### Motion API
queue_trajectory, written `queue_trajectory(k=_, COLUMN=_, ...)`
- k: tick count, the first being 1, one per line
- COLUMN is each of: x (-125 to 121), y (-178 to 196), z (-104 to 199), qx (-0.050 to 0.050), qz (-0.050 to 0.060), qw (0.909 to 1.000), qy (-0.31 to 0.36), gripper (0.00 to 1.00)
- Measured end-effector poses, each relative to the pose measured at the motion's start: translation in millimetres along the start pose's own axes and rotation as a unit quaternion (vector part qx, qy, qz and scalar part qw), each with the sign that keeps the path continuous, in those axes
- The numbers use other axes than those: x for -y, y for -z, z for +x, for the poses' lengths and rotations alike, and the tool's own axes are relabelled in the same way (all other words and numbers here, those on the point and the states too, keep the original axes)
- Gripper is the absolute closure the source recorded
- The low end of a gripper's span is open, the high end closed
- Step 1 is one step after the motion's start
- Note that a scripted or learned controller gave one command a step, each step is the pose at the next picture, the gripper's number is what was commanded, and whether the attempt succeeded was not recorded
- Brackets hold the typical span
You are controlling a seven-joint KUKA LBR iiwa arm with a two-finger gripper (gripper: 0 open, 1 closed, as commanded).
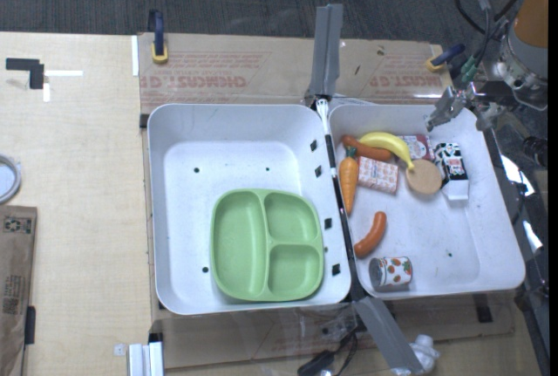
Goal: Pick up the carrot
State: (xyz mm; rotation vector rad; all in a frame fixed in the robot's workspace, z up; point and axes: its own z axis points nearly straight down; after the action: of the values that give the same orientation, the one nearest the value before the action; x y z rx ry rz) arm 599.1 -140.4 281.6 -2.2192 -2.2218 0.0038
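Note:
The carrot (349, 181) is orange with a green top. It lies lengthwise along the left wall of the right bin (488, 265), beside a pink packet (378, 176). My gripper (460, 116) hangs over the bin's far right corner, well to the right of the carrot and above it. Its fingers are spread open with nothing between them. The grey arm with its orange band comes in from the upper right.
The right bin also holds a banana (389, 144), a red sausage (369, 234), a second sausage (367, 149), a tan disc (425, 178), a small carton (451, 165) and a can (391, 272). A green divided plate (268, 245) lies in the left bin (174, 191).

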Motion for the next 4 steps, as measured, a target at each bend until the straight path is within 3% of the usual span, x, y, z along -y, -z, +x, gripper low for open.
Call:
queue_trajectory(k=1, x=14.9, y=-80.4, z=72.6, qx=0.000, qz=0.000, qw=0.9993, qy=0.038, gripper=0.00)
queue_trajectory(k=2, x=-3.6, y=-91.0, z=127.8, qx=0.000, qz=0.000, qw=0.9990, qy=0.045, gripper=0.00)
queue_trajectory(k=3, x=-36.1, y=-148.0, z=19.2, qx=0.001, qz=-0.001, qw=0.9955, qy=0.095, gripper=0.00)
queue_trajectory(k=4, x=6.7, y=-190.2, z=38.3, qx=0.000, qz=-0.001, qw=0.9947, qy=0.103, gripper=0.00)
